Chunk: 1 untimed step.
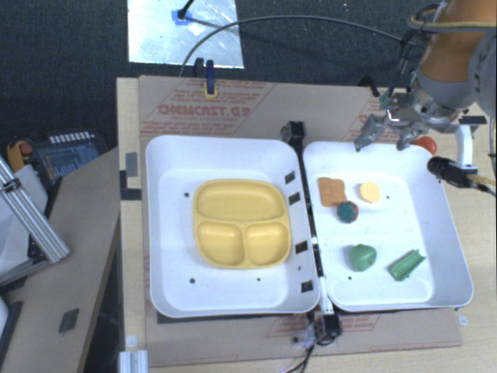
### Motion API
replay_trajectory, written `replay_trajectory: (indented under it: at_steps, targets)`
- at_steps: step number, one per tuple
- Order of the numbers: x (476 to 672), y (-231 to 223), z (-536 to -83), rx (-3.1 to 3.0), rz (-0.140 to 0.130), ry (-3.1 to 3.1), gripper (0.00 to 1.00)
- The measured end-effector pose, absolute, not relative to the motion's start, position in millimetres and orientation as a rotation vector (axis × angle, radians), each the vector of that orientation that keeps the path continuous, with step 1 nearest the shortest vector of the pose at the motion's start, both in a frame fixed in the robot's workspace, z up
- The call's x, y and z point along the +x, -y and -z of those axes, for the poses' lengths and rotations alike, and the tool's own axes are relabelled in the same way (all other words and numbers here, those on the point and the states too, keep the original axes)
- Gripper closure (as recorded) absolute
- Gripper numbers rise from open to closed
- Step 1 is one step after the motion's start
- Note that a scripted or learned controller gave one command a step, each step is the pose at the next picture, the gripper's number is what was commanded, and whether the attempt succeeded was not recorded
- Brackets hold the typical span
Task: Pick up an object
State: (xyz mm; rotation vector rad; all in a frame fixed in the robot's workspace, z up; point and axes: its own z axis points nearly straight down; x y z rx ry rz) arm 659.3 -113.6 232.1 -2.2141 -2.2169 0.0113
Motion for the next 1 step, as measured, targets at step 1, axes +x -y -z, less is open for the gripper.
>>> replay_trajectory:
  at_steps: [1]
  targets:
    - [661.6,113.4,-240.1,-2.219,0.001,2.226,0.00]
